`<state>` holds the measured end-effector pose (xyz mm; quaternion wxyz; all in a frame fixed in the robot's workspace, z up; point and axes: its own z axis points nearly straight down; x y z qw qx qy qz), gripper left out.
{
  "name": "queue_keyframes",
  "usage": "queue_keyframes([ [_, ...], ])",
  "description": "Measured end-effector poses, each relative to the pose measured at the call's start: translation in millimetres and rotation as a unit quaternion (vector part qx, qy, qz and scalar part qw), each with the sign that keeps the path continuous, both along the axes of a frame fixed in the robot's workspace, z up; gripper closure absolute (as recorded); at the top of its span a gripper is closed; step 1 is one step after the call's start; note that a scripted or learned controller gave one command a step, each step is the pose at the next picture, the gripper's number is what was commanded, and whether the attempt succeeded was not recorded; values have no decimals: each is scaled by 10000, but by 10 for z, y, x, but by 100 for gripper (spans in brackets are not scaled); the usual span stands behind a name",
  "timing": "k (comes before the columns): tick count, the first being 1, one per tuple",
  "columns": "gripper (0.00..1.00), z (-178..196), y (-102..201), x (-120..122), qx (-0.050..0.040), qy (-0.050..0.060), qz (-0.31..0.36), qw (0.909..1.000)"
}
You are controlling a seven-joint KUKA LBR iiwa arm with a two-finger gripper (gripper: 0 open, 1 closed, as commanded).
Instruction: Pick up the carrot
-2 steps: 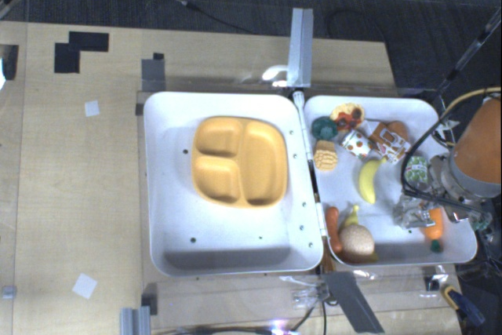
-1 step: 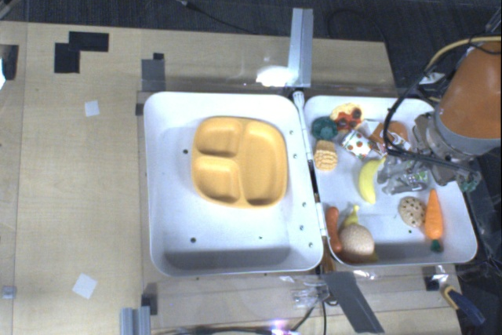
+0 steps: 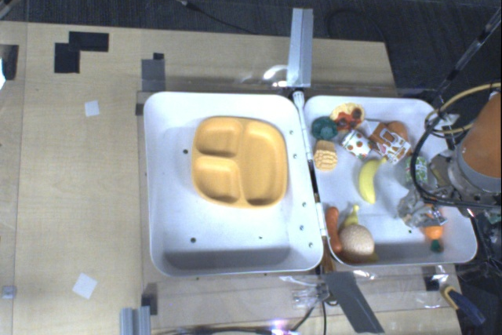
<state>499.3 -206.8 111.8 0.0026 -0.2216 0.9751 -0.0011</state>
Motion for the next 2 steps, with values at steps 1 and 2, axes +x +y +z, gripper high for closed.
queue_keyframes([
  [1,100,-218,15,25,-16,-31,1117,9937],
  [2,100,-217,23,38,-24,-38,1428,9897],
])
